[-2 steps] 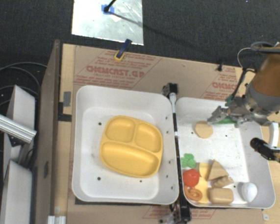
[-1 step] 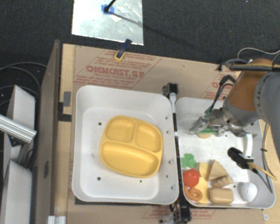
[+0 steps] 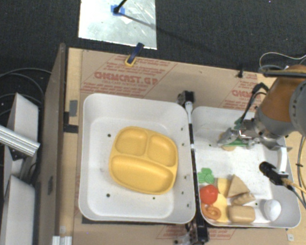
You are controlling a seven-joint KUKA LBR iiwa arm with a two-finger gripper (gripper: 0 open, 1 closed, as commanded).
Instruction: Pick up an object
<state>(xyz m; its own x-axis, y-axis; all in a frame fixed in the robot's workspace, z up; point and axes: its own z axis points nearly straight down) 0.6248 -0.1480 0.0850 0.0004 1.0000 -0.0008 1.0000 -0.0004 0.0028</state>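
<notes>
My gripper (image 3: pixel 231 138) hangs low over the back of the right bin (image 3: pixel 210 119), near its middle. Just beneath its tip lies a small yellow-green object (image 3: pixel 229 147), partly hidden by the gripper, and I cannot tell whether the two touch. At the front of the same bin lie a green leafy piece (image 3: pixel 205 176), a red tomato (image 3: pixel 208 194), a yellow cheese slice (image 3: pixel 222 186), a tan bread wedge (image 3: pixel 238 187), a tan loaf (image 3: pixel 241 213), an orange-yellow slice (image 3: pixel 213 212) and a white egg (image 3: pixel 270 209).
The left bin (image 3: pixel 97 114) holds a yellow divided plate (image 3: pixel 143 160). A black divider bar (image 3: pixel 191 150) runs between the two bins. The grey arm with its orange band (image 3: pixel 281 102) comes in over the right bin's far right corner.
</notes>
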